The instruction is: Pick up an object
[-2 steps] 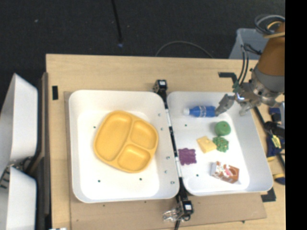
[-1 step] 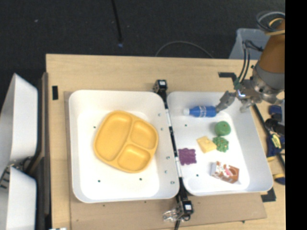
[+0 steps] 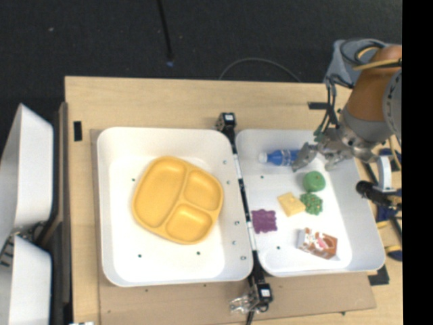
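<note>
My gripper [image 3: 318,157] hangs over the back of the right bin [image 3: 352,212], with its two grey fingers spread open and nothing between them. A blue bottle [image 3: 279,157] lies just left of the left finger. A round green object [image 3: 313,180] sits directly in front of the gripper, close under the fingertips. Further forward lie a knobbly green object [image 3: 312,203], a yellow block [image 3: 291,204], a purple piece [image 3: 264,220] and a red and white packet [image 3: 317,243].
The left bin [image 3: 108,202] holds a yellow divided plate [image 3: 178,199]. A black clamp [image 3: 226,120] sits at the back between the bins. White boxes [image 3: 30,175] stand off the bench's left side. Dark hardware [image 3: 379,193] lies past the right bin's right rim.
</note>
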Controlling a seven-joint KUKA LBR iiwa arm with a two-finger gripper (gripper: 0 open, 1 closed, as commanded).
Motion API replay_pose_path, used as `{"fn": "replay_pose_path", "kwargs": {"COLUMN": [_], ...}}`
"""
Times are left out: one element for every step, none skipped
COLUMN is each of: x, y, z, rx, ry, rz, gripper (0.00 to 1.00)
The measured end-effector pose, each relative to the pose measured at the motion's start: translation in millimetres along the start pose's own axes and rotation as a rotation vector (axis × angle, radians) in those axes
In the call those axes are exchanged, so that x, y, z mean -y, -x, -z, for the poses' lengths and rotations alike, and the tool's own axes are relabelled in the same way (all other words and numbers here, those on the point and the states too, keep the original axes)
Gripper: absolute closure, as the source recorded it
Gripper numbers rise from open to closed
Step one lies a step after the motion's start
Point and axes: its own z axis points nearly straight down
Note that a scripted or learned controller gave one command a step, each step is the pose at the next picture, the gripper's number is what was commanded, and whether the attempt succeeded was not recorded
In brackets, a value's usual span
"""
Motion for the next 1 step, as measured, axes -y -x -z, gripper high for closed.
{"fn": "replay_pose_path", "kwargs": {"x": [0.1], "y": [1.2], "z": [-51.9], "rx": [0.001], "ry": [0.001], "rz": [-0.002], "gripper": [0.00]}}
